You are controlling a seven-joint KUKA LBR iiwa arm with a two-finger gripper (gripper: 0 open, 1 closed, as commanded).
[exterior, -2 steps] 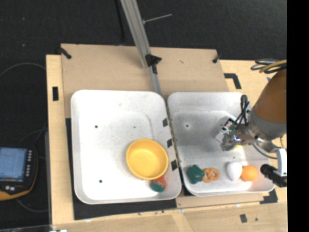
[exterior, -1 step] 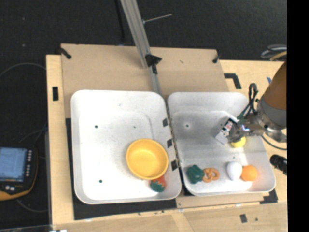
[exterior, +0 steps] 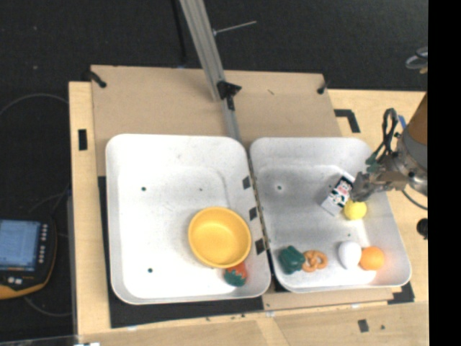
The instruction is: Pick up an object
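Observation:
My gripper [exterior: 362, 187] reaches in from the right over the right bin [exterior: 302, 164], near its right wall. It hovers just above a small yellow ball [exterior: 354, 210] and right beside a white printed box [exterior: 337, 194], which lies tilted. Nothing shows between the gripper and these two. Along the bin's front lie a dark green object [exterior: 291, 259], a brown pretzel shape [exterior: 314, 260], a white egg [exterior: 348, 254] and an orange ball [exterior: 372, 258].
The left bin [exterior: 144, 171] holds a yellow bowl [exterior: 220, 236] with a small red and green object [exterior: 235, 274] at its front edge. A metal pole [exterior: 205, 42] slants up from between the bins. A handheld screen [exterior: 21, 254] lies far left.

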